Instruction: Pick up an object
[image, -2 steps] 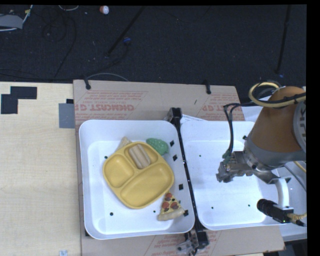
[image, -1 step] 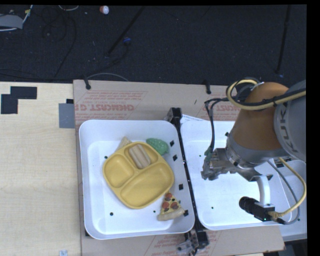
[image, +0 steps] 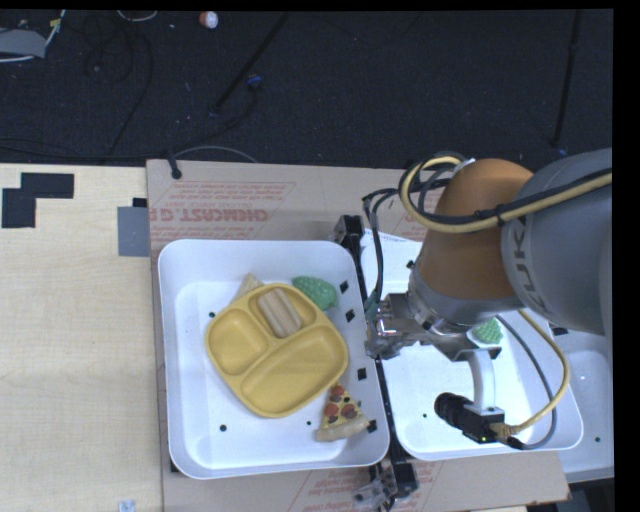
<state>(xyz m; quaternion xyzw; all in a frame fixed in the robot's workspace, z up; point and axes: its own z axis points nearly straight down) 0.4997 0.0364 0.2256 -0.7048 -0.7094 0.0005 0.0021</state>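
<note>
In the left bin (image: 190, 440) lies a yellow divided plate (image: 262, 372) with a tan bread roll (image: 281, 311) in its upper compartment. Tucked by the plate's upper right rim is a green leafy piece (image: 317, 291). A pizza slice (image: 342, 414) rests below the plate, near the bin's lower right corner. My gripper (image: 383, 337) hangs low over the left edge of the right bin (image: 425, 380), close to the divider between the bins. A small green thing (image: 488, 330) shows in the right bin, partly hidden under the arm.
The big grey arm with its orange band (image: 478, 235) covers most of the right bin's upper half. Brown cardboard (image: 230, 205) lies under both bins. Pale bench surface (image: 70, 340) stretches out to the left.
</note>
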